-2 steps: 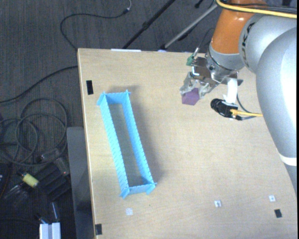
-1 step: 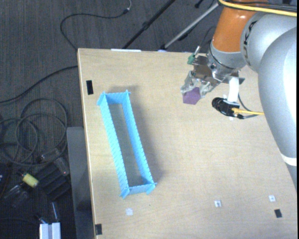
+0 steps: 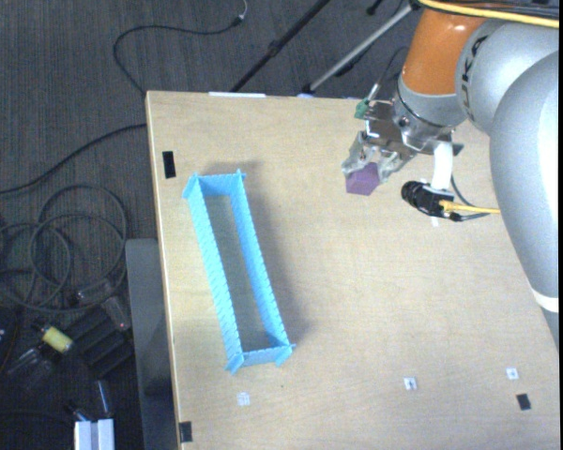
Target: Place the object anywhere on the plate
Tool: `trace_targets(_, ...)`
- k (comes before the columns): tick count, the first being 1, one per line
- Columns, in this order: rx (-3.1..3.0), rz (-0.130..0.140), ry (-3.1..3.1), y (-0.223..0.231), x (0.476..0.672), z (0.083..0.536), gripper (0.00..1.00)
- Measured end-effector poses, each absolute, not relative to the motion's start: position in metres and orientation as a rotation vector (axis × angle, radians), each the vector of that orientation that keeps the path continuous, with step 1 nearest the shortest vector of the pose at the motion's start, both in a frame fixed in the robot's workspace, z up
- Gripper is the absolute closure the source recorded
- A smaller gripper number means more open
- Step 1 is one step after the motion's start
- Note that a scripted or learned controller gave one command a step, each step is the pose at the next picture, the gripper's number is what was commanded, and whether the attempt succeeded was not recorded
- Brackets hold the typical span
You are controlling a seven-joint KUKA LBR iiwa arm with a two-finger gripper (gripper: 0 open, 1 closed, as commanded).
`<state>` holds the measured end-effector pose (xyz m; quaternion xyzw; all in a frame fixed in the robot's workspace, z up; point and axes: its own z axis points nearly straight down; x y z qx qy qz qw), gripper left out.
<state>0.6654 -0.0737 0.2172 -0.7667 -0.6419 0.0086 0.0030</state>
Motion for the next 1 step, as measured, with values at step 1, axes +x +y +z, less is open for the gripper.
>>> trace_targets(1, -2.333, 0.007, -2.098, 0.0533, 0.667, 0.189, 1.0)
